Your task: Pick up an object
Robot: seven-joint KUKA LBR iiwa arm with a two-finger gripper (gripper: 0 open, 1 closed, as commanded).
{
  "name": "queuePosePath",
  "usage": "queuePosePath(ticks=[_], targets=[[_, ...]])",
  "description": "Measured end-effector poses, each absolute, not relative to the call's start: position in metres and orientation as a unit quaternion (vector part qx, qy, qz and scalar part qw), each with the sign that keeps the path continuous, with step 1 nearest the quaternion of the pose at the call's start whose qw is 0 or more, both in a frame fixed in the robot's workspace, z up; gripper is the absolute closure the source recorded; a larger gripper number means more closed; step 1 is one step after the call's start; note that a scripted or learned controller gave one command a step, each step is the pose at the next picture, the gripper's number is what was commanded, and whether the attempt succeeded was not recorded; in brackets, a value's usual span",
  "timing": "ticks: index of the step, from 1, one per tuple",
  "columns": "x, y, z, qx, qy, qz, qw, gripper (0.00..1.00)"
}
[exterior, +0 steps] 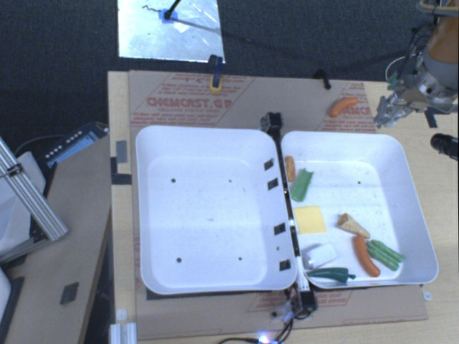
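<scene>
The right bin (401, 165) holds several toy foods: a green pod (301, 184) and a small orange piece (290, 168) by its left wall, a yellow cheese square (310, 219), a tan wedge (353, 225), an orange sausage (366, 256), green beans (385, 254), a white block (320, 254) and a dark green pepper (330, 274). Another orange sausage (343, 107) lies on the board behind the bin. My gripper (387, 113) hangs above the board at the bin's far right corner, right of that sausage, with nothing visible between its fingers.
The left bin (208, 206) sits beside the right one, with black clips (274, 185) along the shared wall. A foil sheet (171, 20) lies at the back left. A yellow and blue clamp (215, 74) stands on the board's far edge.
</scene>
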State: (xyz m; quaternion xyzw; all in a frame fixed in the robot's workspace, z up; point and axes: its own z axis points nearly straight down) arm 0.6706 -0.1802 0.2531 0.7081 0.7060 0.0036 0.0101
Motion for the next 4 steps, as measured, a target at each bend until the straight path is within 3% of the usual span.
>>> queuePosePath(ticks=[1, 2, 3, 4], targets=[[0.670, -0.103, 0.351, 0.703, 0.711, 0.0049, 0.005, 1.00], [0.649, -0.048, 0.389, 0.704, 0.710, 0.0024, 0.001, 1.00], [0.616, -0.040, 0.396, 0.705, 0.709, 0.0006, 0.000, 1.00], [0.588, 0.100, 0.480, 0.701, 0.713, 0.0056, 0.002, 1.00]])
